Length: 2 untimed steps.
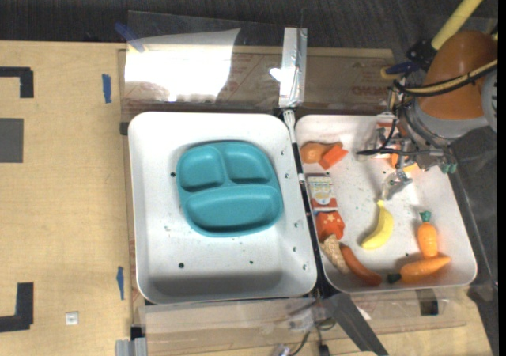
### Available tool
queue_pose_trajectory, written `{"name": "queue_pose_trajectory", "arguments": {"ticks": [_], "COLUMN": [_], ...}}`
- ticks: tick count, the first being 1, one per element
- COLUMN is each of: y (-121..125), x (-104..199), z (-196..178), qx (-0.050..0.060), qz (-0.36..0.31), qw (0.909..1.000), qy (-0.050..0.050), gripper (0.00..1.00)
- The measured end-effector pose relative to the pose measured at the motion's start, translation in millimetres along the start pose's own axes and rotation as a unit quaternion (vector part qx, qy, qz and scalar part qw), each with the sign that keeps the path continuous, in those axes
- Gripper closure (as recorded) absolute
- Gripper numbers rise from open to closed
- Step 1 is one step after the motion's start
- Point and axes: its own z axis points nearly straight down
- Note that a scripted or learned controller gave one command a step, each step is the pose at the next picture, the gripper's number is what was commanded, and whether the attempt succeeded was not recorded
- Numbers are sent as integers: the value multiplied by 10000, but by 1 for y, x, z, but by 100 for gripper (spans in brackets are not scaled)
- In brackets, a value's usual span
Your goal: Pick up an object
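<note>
A: Report the arm position.

B: The grey arm with the orange band (462, 58) reaches in over the far right corner of the right shallow white bin (462, 212). Its two-finger gripper (398, 180) hangs above the bin floor near the far edge. Whether it is open or shut I cannot tell from here.

A: Contents of that bin?

B: A yellow plastic banana (379, 227) lies near the middle, just below the gripper and apart from it. A small orange carrot with a green top (427, 236) sits by the right edge. A longer orange carrot (424, 267) lies along the near edge, beside a reddish-brown sausage-shaped piece (360, 264). Along the left edge: an orange wedge-shaped piece (327, 153) in the far corner, a small white packet (320, 191) and a red rounded piece (330, 225).

A: The left bin?

B: The left shallow white bin (154, 212) carries a teal plastic tray with three compartments (229, 187), roughly centred.
</note>
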Motion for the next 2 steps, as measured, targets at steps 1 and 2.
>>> {"name": "queue_pose_trajectory", "arguments": {"ticks": [1, 2], "y": [63, 69], "x": [67, 1], "z": [-6, -1], "qx": [-8, 6], "qz": [924, 1001], "qw": [9957, 9950], "qy": [34, 1], "gripper": [0, 0]}}
